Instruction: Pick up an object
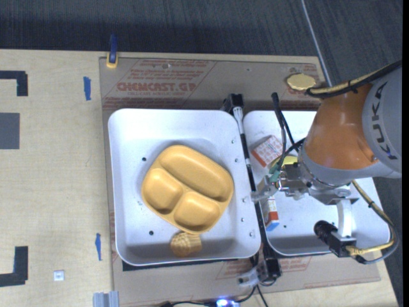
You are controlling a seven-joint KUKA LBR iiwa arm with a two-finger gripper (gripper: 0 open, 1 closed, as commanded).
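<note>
Gripper sits low over the right bin, at the edge beside the divider between the bins; its tip is buried in wrist hardware and cables, so the opening and any hold cannot be told. Just beside it: a red-and-white packet and a small red-and-blue item. Left bin holds a yellow three-part tray, with a tan ridged object touching its near edge. Both bins sit on brown cardboard over a pale wooden bench; dark carpet beyond.
</note>
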